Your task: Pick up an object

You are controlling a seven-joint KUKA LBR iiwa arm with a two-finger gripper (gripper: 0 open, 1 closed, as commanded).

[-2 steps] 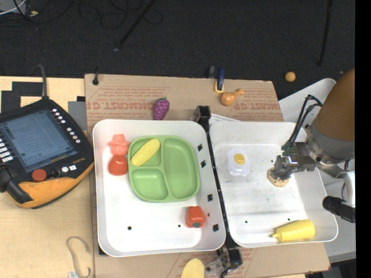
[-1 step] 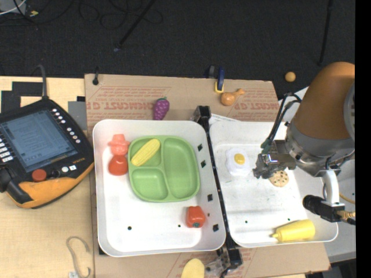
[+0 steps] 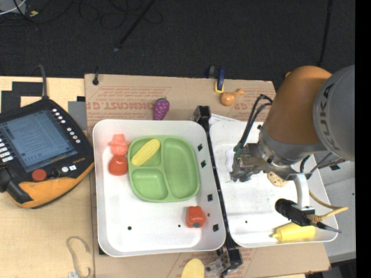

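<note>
Grey arm (image 3: 307,120) hangs over my right bin (image 3: 255,225); I can't tell how its jaws stand. Yellow bottle (image 3: 295,233) lies at that bin's near edge, apart.

The grey arm (image 3: 342,114) bears large dark letters reading "KU", cut off by its curve, while the cardboard sheet (image 3: 133,97) along the worktop's far edge carries faint red print, upside down and too blurred to read with any confidence.
</note>
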